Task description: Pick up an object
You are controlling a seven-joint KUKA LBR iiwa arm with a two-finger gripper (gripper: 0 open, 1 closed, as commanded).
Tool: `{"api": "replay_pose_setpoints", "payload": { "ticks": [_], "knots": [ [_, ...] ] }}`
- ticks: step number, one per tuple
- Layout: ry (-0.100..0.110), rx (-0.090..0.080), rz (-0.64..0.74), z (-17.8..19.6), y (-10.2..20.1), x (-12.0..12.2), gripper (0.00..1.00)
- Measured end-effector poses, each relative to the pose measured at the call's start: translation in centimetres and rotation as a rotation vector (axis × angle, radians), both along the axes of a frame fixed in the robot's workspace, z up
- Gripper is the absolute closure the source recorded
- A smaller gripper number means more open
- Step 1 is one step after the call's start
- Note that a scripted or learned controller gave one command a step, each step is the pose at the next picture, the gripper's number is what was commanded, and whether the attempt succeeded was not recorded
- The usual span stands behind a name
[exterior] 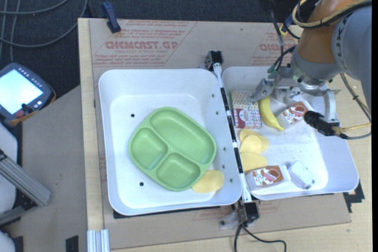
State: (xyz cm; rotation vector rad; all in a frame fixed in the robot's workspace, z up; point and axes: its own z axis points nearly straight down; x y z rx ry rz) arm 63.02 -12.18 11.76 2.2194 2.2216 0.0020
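The gripper [282,104] hung low in the right bin [339,171], just beside the banana [269,115] and a small red-and-white packet [295,114], but whether its fingers were spread or closed, or held anything, could not be told from above. The grey arm [354,26] reached in from the right, its orange band [322,23] above the wrist, bent downward over the bin's far end, while a green divided plate [172,147] lay in the left bin [118,103]
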Motion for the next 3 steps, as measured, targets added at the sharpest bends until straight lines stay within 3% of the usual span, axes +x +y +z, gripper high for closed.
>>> {"api": "replay_pose_setpoints", "payload": {
  "ticks": [1,2,3],
  "knots": [
    [-0.009,-0.003,-0.001,-2.8,1.6,-1.5,0.00],
    [-0.012,-0.004,-0.002,-1.7,1.6,-1.4,1.00],
    [0.000,0.001,0.001,6.8,7.9,-3.6,1.00]
  ]
}}
